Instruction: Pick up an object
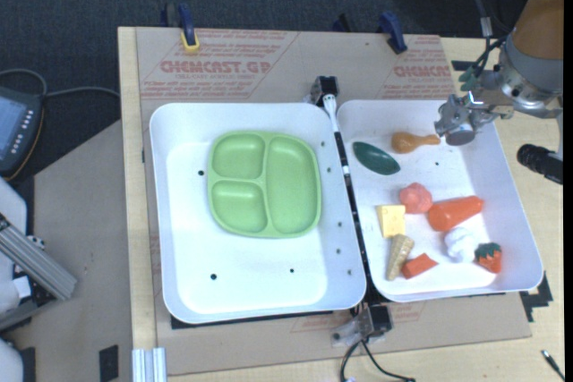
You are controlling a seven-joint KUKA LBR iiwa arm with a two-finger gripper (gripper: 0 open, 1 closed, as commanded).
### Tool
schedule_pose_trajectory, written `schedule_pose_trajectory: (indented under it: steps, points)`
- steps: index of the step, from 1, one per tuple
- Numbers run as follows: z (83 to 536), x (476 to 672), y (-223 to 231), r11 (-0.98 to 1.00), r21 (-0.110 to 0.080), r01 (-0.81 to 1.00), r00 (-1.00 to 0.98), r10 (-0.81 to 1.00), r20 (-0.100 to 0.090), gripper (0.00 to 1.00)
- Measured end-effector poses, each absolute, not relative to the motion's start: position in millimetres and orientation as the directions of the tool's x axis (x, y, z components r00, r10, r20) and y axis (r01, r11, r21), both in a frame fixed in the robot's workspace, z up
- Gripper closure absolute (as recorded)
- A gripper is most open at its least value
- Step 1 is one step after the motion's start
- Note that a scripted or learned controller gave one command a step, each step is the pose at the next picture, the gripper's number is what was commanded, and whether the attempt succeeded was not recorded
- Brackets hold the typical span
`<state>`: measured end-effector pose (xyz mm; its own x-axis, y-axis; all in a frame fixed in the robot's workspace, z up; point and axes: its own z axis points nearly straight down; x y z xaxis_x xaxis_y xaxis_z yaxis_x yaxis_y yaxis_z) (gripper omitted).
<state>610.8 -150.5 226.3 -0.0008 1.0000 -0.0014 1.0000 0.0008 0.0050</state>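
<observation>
Toy foods lie in the right bin (pixel 519 219): a tan drumstick (pixel 412 140), a dark green leaf (pixel 376 158), a pink ball (pixel 414 197), an orange carrot (pixel 455 211), a yellow cheese block (pixel 391 220), a white piece (pixel 459 241), a strawberry (pixel 488 257), a tan cone (pixel 398 255) and a small orange piece (pixel 419 265). My gripper (pixel 457 128) hangs over the bin's far right part, just right of the drumstick's thin end. Nothing is seen held in it.
The left bin (pixel 179 219) holds a light green divided plate (pixel 266 183). A black divider with screws (pixel 345 192) runs between the bins. Blue clamps (pixel 391 29) grip the board's far edge. The arm's wrist (pixel 537 58) looms at the right.
</observation>
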Motion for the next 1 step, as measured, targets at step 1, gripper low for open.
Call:
schedule_pose_trajectory:
  steps: [1]
  points:
    - [231.1, 606.9, -103.3, 0.005, -0.001, 1.000, -0.005, 1.000, 0.002, 1.00]
